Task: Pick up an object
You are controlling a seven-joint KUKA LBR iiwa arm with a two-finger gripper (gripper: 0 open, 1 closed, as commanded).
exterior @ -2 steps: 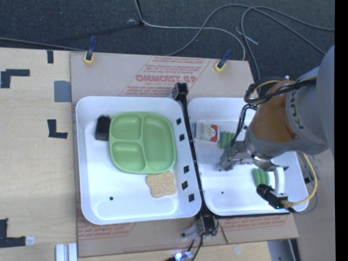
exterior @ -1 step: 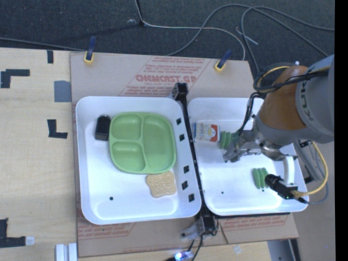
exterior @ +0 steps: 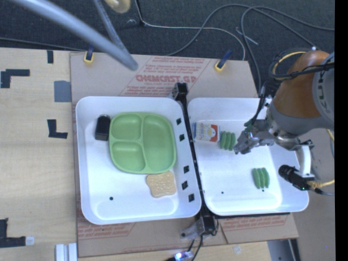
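Note:
In the right bin (exterior: pixel 239 200) lie a small white and red carton (exterior: pixel 206 131), a green ridged piece (exterior: pixel 227 141) next to it, and a second green piece (exterior: pixel 261 178) nearer the front right. My gripper (exterior: pixel 244 145) hangs over the right bin, just right of the first green piece, with the grey and orange arm (exterior: pixel 302 99) reaching in from the right. The fingertips are dark and small here. Nothing shows between them.
The left bin (exterior: pixel 92 200) holds a green divided plate (exterior: pixel 143 142), a black block (exterior: pixel 102 128) at its left and a tan cracker-like piece (exterior: pixel 161 184) at its front. A black clip strip (exterior: pixel 187 145) separates the bins. Cables lie behind the bench.

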